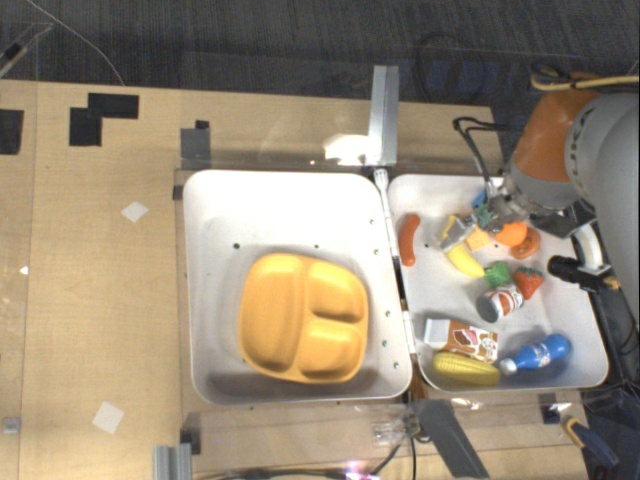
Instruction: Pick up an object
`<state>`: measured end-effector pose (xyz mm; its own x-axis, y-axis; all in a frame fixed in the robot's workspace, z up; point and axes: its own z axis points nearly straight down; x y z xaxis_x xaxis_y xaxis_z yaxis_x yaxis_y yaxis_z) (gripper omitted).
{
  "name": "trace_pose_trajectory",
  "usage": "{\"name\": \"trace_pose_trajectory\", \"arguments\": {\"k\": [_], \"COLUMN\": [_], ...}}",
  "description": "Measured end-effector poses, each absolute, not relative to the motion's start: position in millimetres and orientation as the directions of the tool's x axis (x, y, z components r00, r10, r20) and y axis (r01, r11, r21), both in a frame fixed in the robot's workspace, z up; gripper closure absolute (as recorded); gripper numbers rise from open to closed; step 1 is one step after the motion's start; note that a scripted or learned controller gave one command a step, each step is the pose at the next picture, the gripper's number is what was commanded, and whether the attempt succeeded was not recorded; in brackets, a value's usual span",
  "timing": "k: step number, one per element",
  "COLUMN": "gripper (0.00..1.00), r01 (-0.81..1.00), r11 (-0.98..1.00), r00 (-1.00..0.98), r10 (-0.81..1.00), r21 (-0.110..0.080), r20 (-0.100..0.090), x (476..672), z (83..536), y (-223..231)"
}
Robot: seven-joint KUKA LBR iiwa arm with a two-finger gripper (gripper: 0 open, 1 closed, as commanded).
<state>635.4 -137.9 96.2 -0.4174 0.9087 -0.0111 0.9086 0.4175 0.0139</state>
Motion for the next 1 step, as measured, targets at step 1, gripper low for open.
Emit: {"name": "trace_pose_trajectory", "arguments": {"k": [1], "gripper": [0.00], "r01": [0.995], "r11": [0.100], "r00": [-0.100], "r10": [0.995], "r21": [0.017], "r20": [-0.004], "x": [626.8], "z": [92.5], "y": [-92.7]}}
